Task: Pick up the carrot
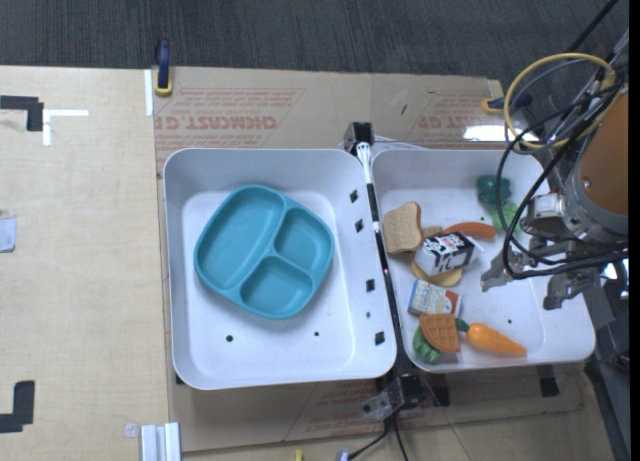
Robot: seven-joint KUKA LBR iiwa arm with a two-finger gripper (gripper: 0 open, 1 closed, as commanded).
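The carrot (492, 339), orange with a green top, lies flat near the front edge of the right bin (560, 344). My gripper (527, 284) hangs over the right half of that bin, above and slightly right of the carrot and apart from it. Its two dark fingers (495, 274) are spread and nothing sits between them.
Left of the carrot are a waffle (440, 332), a small box (432, 299), a cow-patterned carton (445, 252) and a bread slice (402, 227). An orange sausage (470, 231) and a green item (495, 189) lie further back. A blue divided plate (265, 249) sits in the left bin (180, 349).
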